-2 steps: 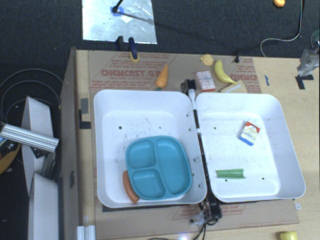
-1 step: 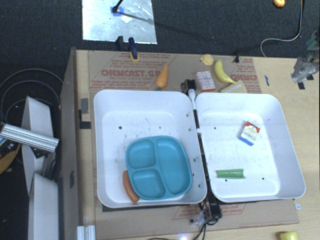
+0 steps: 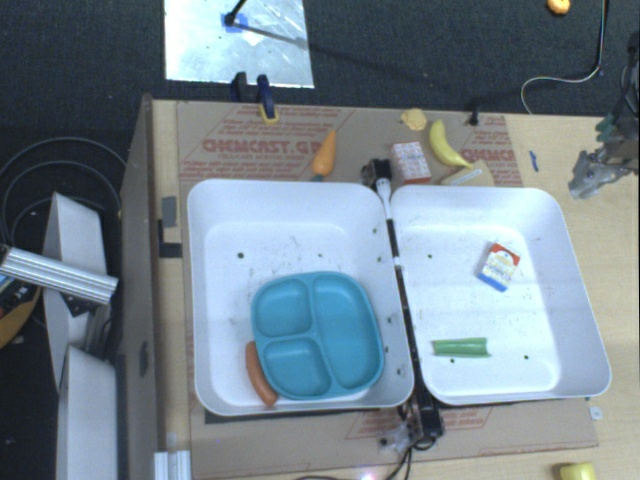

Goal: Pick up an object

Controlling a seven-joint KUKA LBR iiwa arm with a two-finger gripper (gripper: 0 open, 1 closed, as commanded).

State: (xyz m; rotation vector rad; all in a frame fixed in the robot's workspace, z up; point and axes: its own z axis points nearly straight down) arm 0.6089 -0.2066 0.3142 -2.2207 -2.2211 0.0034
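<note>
The right bin (image 3: 570, 298) holds a small red, white and blue box (image 3: 499, 265) near its far right and a flat green bar (image 3: 460, 347) near its front. In the left bin (image 3: 215, 268) lies a blue divided plate (image 3: 318, 333), with an orange sausage (image 3: 260, 373) at its front left edge. My gripper (image 3: 597, 173) hangs at the right edge of the camera view, outside the right bin's far right corner and well away from all of these objects, with nothing seen in it.
Behind the bins on the cardboard lie a carrot (image 3: 324, 153), a small pink box (image 3: 410, 161), a banana (image 3: 445, 145) and a yellow lump (image 3: 414, 119). A black hinge strip (image 3: 393, 258) runs between the bins. A yellow object (image 3: 577, 471) sits at the front right.
</note>
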